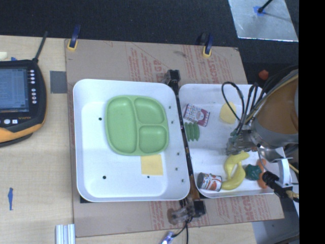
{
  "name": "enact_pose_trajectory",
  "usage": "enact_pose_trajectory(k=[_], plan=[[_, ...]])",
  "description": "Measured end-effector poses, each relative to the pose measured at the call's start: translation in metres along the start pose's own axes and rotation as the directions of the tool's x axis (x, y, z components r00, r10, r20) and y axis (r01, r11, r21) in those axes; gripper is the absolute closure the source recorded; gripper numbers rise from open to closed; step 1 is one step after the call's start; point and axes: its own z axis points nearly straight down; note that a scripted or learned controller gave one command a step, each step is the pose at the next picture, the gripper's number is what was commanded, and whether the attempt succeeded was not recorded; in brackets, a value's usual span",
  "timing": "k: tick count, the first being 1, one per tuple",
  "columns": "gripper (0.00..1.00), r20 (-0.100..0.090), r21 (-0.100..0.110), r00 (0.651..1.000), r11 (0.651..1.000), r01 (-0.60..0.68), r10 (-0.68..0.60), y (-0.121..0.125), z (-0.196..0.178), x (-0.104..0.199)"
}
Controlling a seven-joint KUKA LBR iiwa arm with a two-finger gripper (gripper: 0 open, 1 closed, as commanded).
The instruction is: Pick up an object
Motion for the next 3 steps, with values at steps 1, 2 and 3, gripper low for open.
enact_pose_trajectory(k=[1, 2, 3], plan=[[0.00, 0.000, 0.000, 1.000, 1.000, 0.000, 0.000, 0.000, 0.000, 0.000], [0.00, -0.010, 0.017, 1.000, 1.000, -0.005, 0.005, 0.068, 0.017, -0.014], [0.00, -0.010, 0.016, 1.000, 1.000, -0.003, 0.003, 0.133, 0.018, -0.044]])
